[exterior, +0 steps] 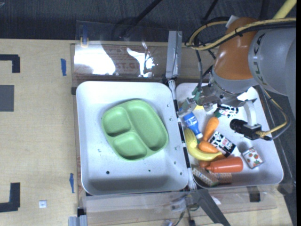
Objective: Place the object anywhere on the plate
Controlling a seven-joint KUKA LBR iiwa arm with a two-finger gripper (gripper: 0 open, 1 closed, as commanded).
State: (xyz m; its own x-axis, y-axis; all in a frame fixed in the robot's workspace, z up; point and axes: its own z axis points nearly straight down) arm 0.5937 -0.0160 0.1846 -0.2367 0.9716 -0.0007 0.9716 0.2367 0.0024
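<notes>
A green plate (135, 128) with three compartments lies in the left white bin (94, 168), with nothing on it. The right bin (273, 171) holds a pile of toy food: a yellow banana (197, 149), an orange carrot (210, 127), a red-orange sausage-like piece (226, 164), a blue tube (192, 124), a black-and-white box (221, 142) and a small carton with red spots (253, 157). My gripper (205, 99) hangs over the upper left part of the right bin, just above the blue tube, under the orange wrist band.
A metal divider (181, 126) separates the two bins. A black part with a yellow cable (247, 127) reaches over the right bin. A brown brush-like item (207, 177) lies at the right bin's front edge. Clear plastic sheeting (117, 60) stands behind the left bin.
</notes>
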